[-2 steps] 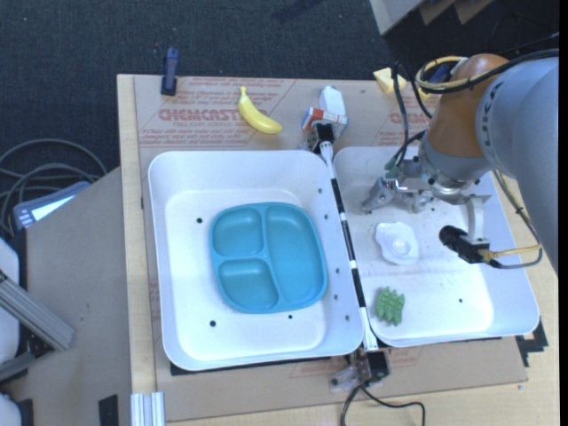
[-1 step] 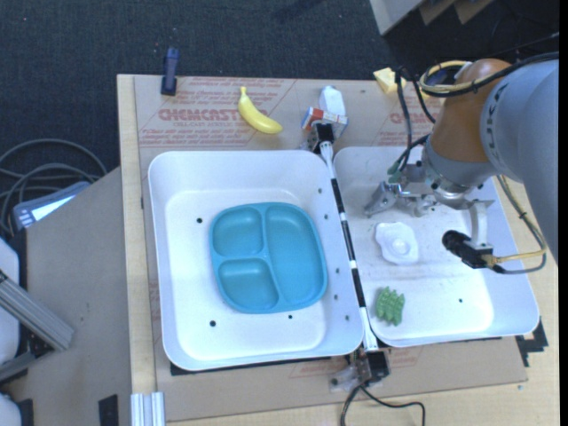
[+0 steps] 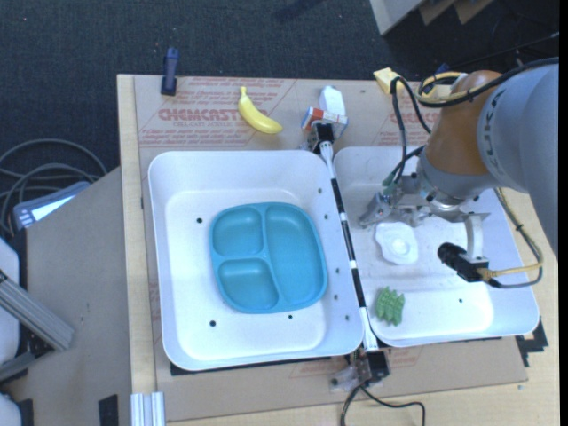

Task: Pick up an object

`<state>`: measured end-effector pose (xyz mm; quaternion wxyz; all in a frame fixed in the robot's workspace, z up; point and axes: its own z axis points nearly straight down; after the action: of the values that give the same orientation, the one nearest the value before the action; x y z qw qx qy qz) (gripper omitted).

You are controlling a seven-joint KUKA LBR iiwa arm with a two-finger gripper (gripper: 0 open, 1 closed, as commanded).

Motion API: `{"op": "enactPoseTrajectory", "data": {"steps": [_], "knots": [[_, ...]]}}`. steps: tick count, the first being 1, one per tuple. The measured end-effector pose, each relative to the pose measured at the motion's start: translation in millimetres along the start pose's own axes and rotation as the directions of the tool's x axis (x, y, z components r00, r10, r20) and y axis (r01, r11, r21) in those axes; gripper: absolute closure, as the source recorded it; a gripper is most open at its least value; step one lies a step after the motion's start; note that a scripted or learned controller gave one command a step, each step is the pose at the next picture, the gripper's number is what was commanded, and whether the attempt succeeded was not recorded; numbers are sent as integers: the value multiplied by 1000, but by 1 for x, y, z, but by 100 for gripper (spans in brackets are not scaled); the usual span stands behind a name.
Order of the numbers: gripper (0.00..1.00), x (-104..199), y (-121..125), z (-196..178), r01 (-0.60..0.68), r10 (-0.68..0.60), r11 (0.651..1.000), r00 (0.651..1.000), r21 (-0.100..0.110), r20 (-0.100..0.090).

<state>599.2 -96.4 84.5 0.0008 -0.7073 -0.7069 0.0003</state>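
White round plastic lid-like object (image 3: 396,243) in right bin (image 3: 497,318): light, stiff, slippery; grip across rim. Claw (image 3: 410,209) directly above; state unreadable.

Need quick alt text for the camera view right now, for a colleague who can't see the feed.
The arm reaches over the right bin, above a small white object and a green toy. The left bin holds a blue divided plate; a banana lies behind it.
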Motion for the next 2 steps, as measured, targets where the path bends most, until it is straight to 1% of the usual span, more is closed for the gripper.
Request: {"op": "enactPoseTrajectory", "data": {"steps": [1, 2], "knots": [[100, 0, 0, -10, -1, 1, 1000, 1000, -2, 0], [100, 7, -6, -101, 1, -1, 1000, 1000, -4, 2]]}}
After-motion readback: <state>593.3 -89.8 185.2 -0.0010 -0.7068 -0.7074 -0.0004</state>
